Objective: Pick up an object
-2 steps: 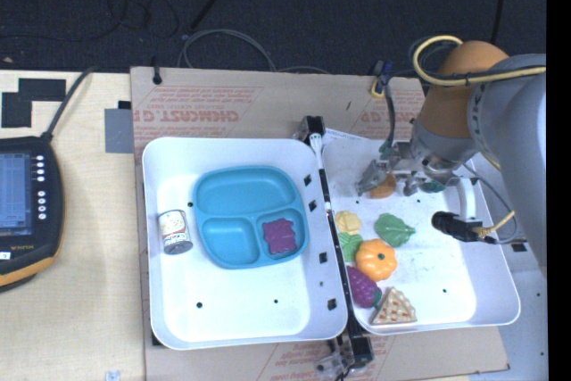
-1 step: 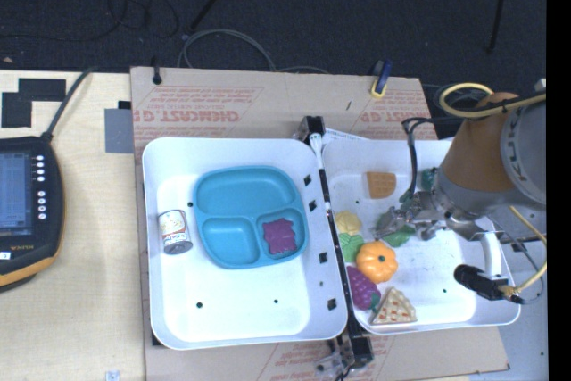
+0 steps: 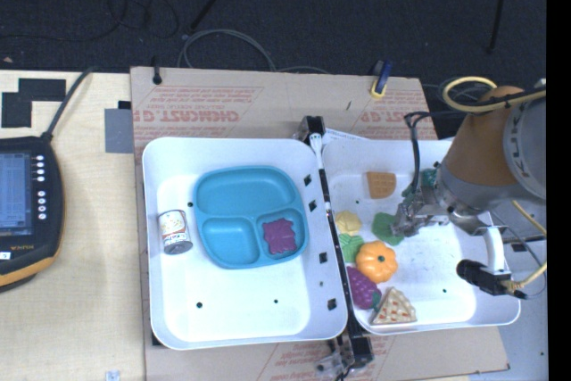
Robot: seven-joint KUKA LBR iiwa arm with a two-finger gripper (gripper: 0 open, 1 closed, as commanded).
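Two white bins lie before us — in the right bin (image 3: 446, 303) the gripper (image 3: 403, 223) hangs low over a green piece (image 3: 385, 225), beside the orange pumpkin (image 3: 376, 260) — its grip we cannot tell.

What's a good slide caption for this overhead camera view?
KUKA arm's pincer lowered among toy foods in the right bin, beside a toy pumpkin; a blue divided plate sits in the left bin.
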